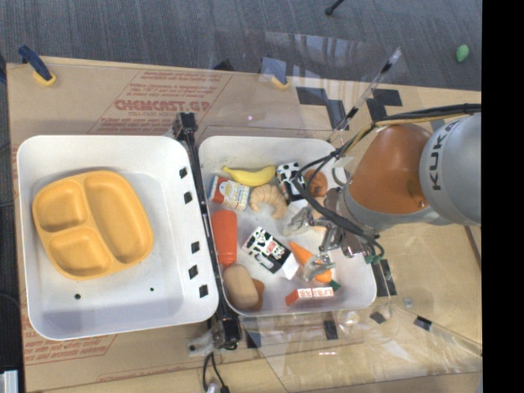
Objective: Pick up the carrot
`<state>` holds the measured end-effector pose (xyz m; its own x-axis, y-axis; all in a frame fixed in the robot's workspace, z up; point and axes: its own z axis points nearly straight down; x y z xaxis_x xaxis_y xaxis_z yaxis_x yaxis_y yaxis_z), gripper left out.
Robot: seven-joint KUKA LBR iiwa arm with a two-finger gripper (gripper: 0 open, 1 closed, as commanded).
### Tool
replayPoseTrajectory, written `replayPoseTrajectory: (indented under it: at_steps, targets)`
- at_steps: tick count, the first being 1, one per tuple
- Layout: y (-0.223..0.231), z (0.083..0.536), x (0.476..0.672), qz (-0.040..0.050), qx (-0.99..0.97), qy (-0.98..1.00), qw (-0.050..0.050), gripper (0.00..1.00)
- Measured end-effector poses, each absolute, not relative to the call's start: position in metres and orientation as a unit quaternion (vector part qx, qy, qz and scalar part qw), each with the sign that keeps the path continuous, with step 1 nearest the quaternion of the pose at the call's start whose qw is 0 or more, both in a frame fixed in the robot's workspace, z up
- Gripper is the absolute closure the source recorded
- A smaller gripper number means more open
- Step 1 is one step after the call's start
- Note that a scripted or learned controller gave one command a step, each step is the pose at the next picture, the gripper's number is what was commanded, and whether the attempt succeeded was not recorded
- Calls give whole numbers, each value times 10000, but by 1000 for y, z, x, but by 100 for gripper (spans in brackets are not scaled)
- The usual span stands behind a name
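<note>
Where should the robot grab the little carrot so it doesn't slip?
Probably from straight above, around the middle of the carrot. It lies flat and slanted in the right bin, and tapers to a point, so mid-body gives more to pinch. The black-and-white cow carton sits close on one side, so the fingers should close across its narrow width.

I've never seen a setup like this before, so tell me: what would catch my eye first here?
Probably the big grey and orange arm reaching in from the right, its tool low over the right bin, close to a small carrot. That bin is crowded with toy food: a banana, a long orange-red piece, a potato. The left bin holds a yellow divided tray.
</note>
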<state>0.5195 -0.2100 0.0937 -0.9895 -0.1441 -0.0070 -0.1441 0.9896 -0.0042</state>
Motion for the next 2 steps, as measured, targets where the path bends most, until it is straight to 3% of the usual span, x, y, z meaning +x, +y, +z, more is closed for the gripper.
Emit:
replayPoseTrajectory:
  at_steps: [1,2]
  targets:
    - [-207,105,522,-20,-779,9969,48,100]
    - [-207,104,522,-18,-784,9969,45,0]
